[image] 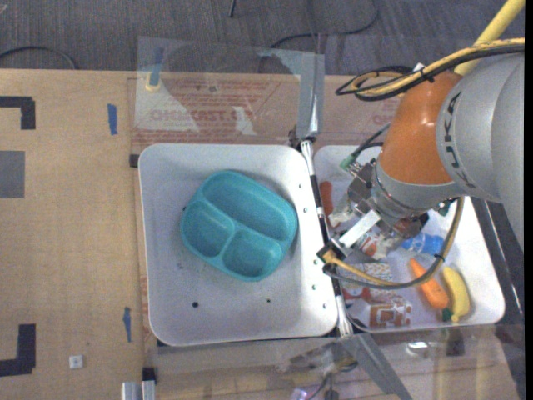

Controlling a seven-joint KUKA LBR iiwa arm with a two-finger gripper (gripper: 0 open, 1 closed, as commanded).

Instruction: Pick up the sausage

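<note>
**Asker:** Where is the sausage?

**Arm:** Take the teal divided plate [240,223] as the mark. It sits in the left bin [166,307], about in the middle. The sausage [326,197] is to the right of that plate, just past the wall that parts the two bins. It is a small reddish-brown stick on the floor of the right bin [491,307], running alongside that wall, about level with the plate's upper half.

**Asker:** And where are you?

**Arm:** My gripper [350,238] hangs over the right bin, also to the plate's right. It is near the sausage, a little lower in the view and level with the plate's middle. My orange band [425,140] and grey wrist lie farther right of the plate and cover much of that bin.

**Asker:** Is your grip spread, pressed together, or pinching something?

**Arm:** I cannot tell. My own wrist and a tangle of cable block that part from above. I also cannot tell whether I touch the sausage.

**Asker:** What else lies over there?

**Arm:** Far right of the plate and lower than it lie a banana [456,292] and, just beside it, a carrot [430,291]. A small carton [390,313] lies nearer the plate than those, low in the bin. A blue object [430,244], too blurred to name, sits just above the carrot.
</note>
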